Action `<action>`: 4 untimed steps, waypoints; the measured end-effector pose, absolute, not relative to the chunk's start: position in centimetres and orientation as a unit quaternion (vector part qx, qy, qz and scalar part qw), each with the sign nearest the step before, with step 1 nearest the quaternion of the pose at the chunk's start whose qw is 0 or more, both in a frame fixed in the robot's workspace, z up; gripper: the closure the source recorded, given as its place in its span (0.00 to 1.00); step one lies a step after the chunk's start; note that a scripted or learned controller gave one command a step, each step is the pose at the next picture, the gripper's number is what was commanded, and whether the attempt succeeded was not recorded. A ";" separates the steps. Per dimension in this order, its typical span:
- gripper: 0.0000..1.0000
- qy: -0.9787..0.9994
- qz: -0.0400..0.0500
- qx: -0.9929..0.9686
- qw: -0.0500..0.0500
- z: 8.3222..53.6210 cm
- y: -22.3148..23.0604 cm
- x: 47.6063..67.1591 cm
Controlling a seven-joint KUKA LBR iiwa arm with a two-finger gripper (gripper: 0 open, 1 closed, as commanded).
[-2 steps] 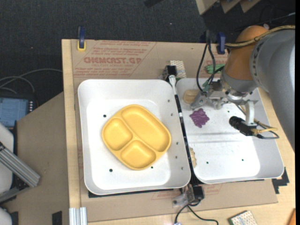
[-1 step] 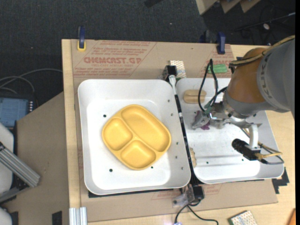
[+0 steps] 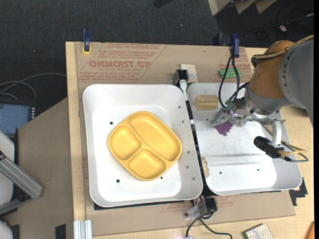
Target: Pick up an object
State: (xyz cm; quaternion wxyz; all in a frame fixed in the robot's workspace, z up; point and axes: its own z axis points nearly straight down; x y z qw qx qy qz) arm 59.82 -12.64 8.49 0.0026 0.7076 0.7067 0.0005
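A small purple object (image 3: 225, 128) lies in the right bin (image 3: 249, 178), near its upper middle. My gripper (image 3: 223, 117) hangs low over the bin, just above and touching the top of the purple object. A tan, oblong object (image 3: 206, 102) rests at the bin's upper left, a short way up and left of the gripper. The grey arm with its orange band (image 3: 269, 76) reaches in from the right and hides part of the bin's far right.
The left bin (image 3: 99, 103) holds a yellow three-compartment tray (image 3: 144, 144) at its middle. The two bins meet along a dark seam (image 3: 192, 128). Cardboard (image 3: 129, 59) lies under both bins, with clamps at the back edge.
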 end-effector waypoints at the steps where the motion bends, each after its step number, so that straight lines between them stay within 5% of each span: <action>1: 1.00 0.707 0.002 0.707 0.004 9.6 -12.5 59.8; 2: 0.00 0.707 0.001 0.707 0.003 9.6 -12.5 59.8; 3: 0.00 0.709 -0.004 0.705 -0.003 8.4 -10.4 65.2; 4: 0.00 0.705 -0.003 0.709 -0.003 8.4 -12.8 57.0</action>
